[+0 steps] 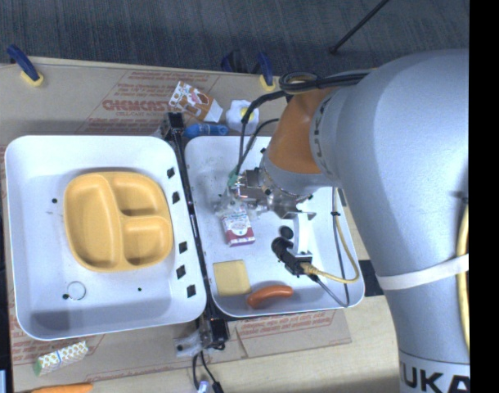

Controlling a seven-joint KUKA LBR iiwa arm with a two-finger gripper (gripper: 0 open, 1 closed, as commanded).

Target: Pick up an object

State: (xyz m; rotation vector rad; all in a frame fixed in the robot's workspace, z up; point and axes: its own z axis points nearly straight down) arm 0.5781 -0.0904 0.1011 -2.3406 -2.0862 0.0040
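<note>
To the far left of the hand, the left bin [20,219] holds a yellow divided tray [119,218], lying flat and well apart from the arm. Between the two bins runs a dark rim with black clips, and behind it on the cardboard-covered bench [127,101] sit a small printed packet [188,98] and a blue item [207,128], both up and to the left of the hand.

The hand [243,193] hangs low over the left part of the right bin [352,293], below the orange band [294,137] of the grey arm. Whether it is open or closed cannot be told; the wrist hides that.

Just below the hand lies a small red and white carton [238,228], its upper end touching or nearly touching the hand; nothing shows it as gripped. Further below, a pale yellow square block [231,277] rests on the bin floor, and beside that, below and slightly right of the hand, lies an orange sausage-shaped object [269,295] near the bin's front wall. A yellow cable [335,278] loops to the lower right of the hand.
</note>
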